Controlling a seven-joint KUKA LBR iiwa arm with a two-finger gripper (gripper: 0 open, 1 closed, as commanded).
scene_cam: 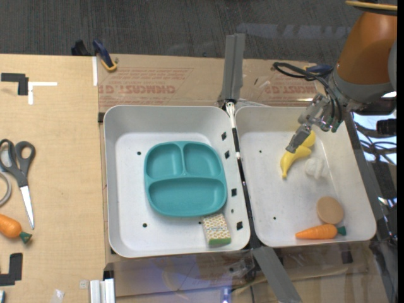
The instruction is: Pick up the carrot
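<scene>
2 shallow white bins sit side by side on the bench, the left bin (117, 169) and the right bin (265, 201) meeting along a central divider. The carrot (317, 232) lies on its side near the front edge of the right bin, its green end pointing right, just below a round tan disc (329, 209) that it nearly touches. Farther back in the same bin a banana (294, 157) lies tilted, with a pale white lump (315, 166) just to its right. The arm comes in from the right, its orange band above the wrist, and the gripper (297, 145) hangs over the upper end of the banana, well apart from the carrot; whether it is apart or together cannot be told from this angle. The left bin holds a teal divided plate (185, 178) with 3 compartments, and a small patterned sponge (217, 230) rests just beside its front right corner. Outside the bins, on the wooden bench top at the left, lie a pair of scissors (19, 169) and a 2nd carrot (11, 227) near the left edge.
</scene>
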